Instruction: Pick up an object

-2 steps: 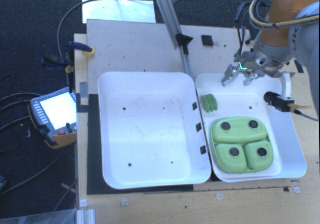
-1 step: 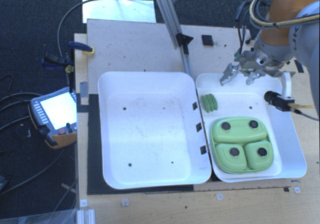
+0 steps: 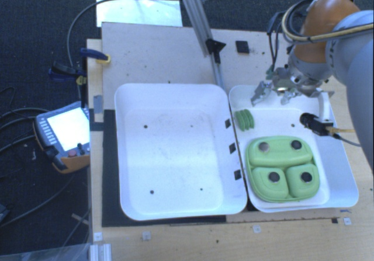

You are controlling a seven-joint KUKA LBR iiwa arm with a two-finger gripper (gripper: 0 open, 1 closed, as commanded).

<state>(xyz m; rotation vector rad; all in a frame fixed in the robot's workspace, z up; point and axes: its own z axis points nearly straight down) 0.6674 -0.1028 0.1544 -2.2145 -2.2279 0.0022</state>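
nothing lifted yet: the green tray (image 3: 283, 169) lies at the 5 o'clock end of the right bin (image 3: 345, 187), the small green ribbed piece (image 3: 243, 119) at its 9 o'clock side; the gripper (image 3: 273, 94) hangs over the bin's 12 o'clock rim, fingers spread apart, clasping nothing; the whole pick remains.
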